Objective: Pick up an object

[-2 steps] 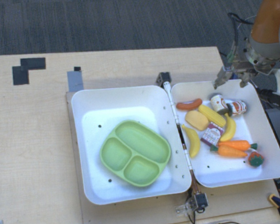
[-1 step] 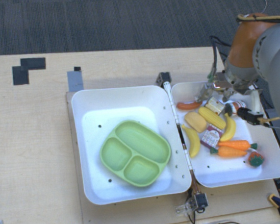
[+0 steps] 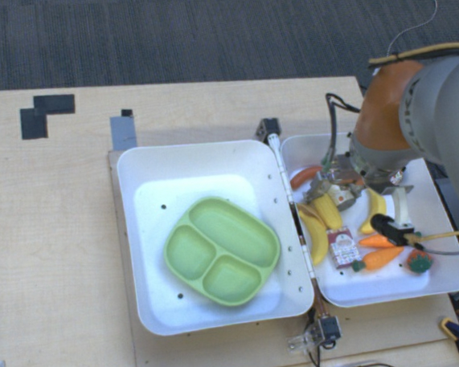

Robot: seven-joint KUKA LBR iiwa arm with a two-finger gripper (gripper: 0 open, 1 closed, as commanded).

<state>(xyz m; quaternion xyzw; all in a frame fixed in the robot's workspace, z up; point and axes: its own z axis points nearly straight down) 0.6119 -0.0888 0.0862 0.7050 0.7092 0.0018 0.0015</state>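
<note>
Reaching step: arm (image 3: 416,112) is down over the right bin (image 3: 457,278), gripper (image 3: 336,186) low above the toy pile; nothing seen lifted, so I judge the pick not yet made.
Fingers: metal tips sit among the toys, too cluttered to tell how far apart they are or whether they grip anything.
Target zone: yellow banana (image 3: 326,210) just beside the tips looks the likeliest object.
Next move: needs a firm close on one item, then a straight lift clear of its neighbours.
Right bin contents: bananas, red sausage (image 3: 303,176), orange carrot (image 3: 382,257), small red packet (image 3: 343,250).
Left bin (image 3: 139,171): holds green divided plate (image 3: 222,250), its compartments bare.
Table (image 3: 51,260): carries both bins.
</note>
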